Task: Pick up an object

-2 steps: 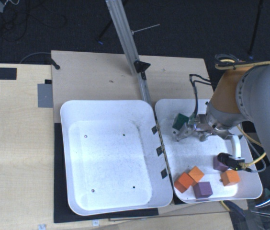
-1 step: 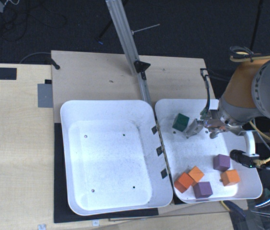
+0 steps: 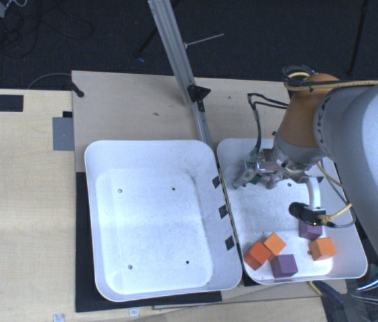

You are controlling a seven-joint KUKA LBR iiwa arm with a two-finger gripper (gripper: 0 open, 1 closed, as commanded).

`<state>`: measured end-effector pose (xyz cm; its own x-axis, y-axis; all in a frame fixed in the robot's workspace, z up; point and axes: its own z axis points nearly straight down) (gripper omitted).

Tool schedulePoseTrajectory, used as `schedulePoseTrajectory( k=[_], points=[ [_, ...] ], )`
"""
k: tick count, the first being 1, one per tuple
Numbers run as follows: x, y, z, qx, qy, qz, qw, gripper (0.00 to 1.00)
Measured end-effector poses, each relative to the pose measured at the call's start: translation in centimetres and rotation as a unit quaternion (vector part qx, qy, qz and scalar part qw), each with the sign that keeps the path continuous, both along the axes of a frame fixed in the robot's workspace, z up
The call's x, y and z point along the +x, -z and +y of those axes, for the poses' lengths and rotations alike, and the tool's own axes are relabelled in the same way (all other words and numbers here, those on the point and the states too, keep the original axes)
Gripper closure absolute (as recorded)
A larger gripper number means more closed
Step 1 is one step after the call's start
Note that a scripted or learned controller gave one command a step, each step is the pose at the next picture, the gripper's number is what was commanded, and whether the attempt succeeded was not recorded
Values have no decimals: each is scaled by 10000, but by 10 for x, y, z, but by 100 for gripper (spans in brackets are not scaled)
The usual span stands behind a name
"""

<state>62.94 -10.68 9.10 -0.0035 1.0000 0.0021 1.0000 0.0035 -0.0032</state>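
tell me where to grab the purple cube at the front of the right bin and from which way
Judging from this view, grip the purple cube across its two flat side faces that run towards and away from the orange cubes, coming straight down from above. Its top is bare. An orange cube sits close on its left, so fingers closing along that side might bump it; its near and right sides look freer.

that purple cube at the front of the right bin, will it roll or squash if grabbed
The purple cube looks flat-faced and blocky, so it probably slides rather than rolls. Its crisp edges suggest it is stiff. It touches an orange block, which may get nudged.
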Motion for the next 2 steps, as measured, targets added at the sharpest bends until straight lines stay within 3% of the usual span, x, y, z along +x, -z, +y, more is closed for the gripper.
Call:
schedulePoseTrajectory(
  k=[1,2],
  points=[
    [-1,-12,-2,-12,-28,15,10000,100],
    [-1,-12,-1,-10,-42,20,10000,0]
  ],
)
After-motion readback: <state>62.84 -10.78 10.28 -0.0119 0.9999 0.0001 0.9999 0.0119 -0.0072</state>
